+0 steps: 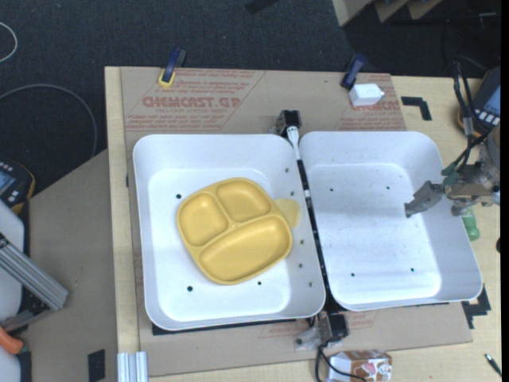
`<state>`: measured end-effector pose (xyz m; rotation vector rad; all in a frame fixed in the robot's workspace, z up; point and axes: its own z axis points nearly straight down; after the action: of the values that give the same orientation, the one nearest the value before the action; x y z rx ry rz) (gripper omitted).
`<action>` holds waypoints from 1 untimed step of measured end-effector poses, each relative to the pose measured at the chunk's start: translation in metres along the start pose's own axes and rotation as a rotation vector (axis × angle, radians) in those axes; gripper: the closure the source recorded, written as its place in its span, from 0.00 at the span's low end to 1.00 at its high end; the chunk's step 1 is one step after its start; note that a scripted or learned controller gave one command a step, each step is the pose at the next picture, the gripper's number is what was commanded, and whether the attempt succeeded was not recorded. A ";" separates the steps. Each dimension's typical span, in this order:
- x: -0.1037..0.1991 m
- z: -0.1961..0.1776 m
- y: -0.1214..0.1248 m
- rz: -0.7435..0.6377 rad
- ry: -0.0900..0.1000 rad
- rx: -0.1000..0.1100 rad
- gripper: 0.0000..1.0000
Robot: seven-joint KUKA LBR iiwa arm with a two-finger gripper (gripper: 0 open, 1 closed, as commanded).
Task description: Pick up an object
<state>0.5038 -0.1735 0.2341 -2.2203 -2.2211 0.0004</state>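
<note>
Approach step: gripper over right bin, finger state indiscernible; next must cross to yellow tray in left bin.

Dark carpet floor surrounds the cardboard-topped bench, evenly lit.

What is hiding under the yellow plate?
A bit of something yellow sticks out at the plate's right edge, on the left bin. The plate covers the rest, so I cannot tell what it is.
</note>
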 end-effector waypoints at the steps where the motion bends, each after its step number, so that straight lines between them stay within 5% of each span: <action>1: 0.044 -0.230 -0.018 -0.005 -0.005 -0.022 0.00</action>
<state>0.4857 -0.1297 0.4644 -2.2278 -2.2404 -0.0195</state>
